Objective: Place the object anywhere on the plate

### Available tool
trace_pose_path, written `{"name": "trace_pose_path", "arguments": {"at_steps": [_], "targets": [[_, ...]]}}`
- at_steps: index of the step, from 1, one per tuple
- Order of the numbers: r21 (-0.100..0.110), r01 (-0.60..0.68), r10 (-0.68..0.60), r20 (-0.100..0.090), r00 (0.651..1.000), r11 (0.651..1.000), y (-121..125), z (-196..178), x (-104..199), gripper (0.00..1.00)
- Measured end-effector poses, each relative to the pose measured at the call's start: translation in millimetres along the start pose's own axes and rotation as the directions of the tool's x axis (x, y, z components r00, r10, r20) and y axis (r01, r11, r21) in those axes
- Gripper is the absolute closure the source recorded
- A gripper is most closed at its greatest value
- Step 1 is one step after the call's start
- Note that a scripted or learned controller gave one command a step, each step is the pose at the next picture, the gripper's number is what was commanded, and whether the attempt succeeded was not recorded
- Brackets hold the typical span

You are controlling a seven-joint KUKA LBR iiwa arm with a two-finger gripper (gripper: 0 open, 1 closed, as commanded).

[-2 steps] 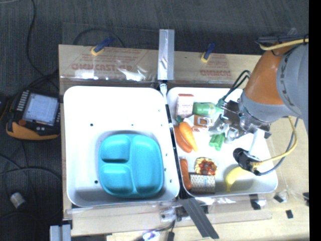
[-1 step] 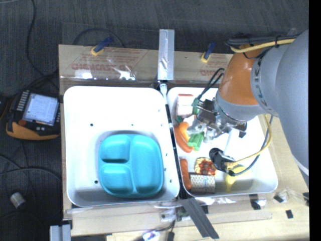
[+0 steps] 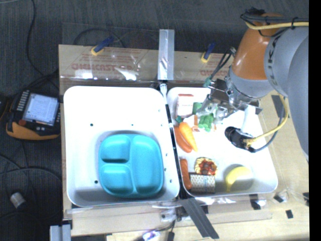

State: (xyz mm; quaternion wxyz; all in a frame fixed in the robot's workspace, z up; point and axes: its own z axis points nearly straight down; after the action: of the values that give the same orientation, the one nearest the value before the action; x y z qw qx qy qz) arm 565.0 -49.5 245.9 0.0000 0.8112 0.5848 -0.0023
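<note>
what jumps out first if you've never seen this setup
The bright blue plate with compartments, alone in the left bin, catches the eye first. Next, the big grey and orange arm reaching in from the right, its pincer down over a green item in the right bin. That bin also holds a carrot and a yellow lemon.

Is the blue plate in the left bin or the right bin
In the left bin. The blue plate lies flat on its floor, near the divider; the toy foods sit in the right bin.
</note>
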Motion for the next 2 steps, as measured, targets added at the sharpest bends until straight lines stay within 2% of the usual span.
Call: {"name": "trace_pose_path", "arguments": {"at_steps": [1, 2], "targets": [[0.0, 0.0, 0.0, 0.001, 1.0, 1.0, 0.1, -0.1, -0.2, 0.0], [0.002, 0.001, -0.001, 0.004, 1.0, 1.0, -0.1, -8.2, 0.0, 1.0]]}}
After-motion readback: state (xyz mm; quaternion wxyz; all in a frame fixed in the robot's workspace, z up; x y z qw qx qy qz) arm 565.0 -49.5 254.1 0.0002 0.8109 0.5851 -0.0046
